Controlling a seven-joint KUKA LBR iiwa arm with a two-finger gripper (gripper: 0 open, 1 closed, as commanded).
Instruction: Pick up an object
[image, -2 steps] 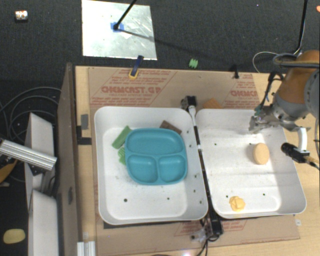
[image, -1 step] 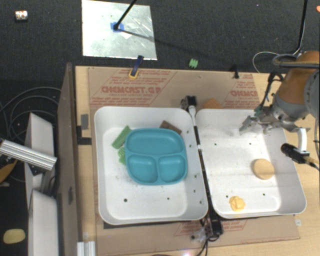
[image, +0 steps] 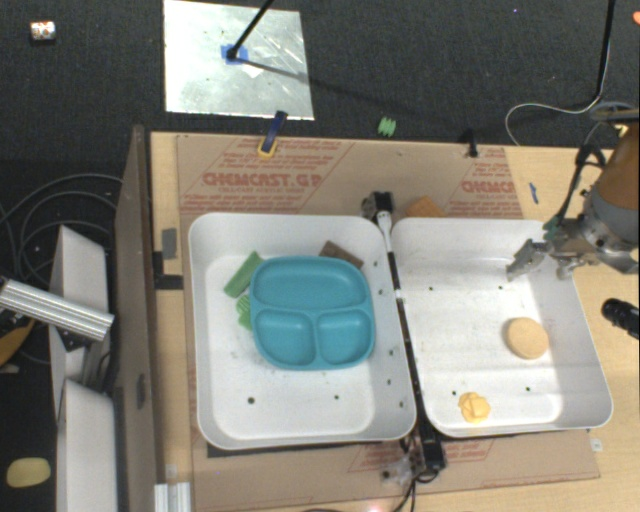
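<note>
In the right bin lie a tan round lump near the right wall and a small yellow piece by the front wall. The left bin holds a blue divided plate, with green pieces at its left edge and a brown block behind it. My gripper hangs over the right bin's back right corner, behind the tan lump and apart from it. Its fingers are spread open with nothing between them.
An orange piece lies on the cardboard just behind the bins. A black divider runs between the two bins. Cables and a metal rail lie off the bench to the left. A shiny sheet lies on the floor behind.
</note>
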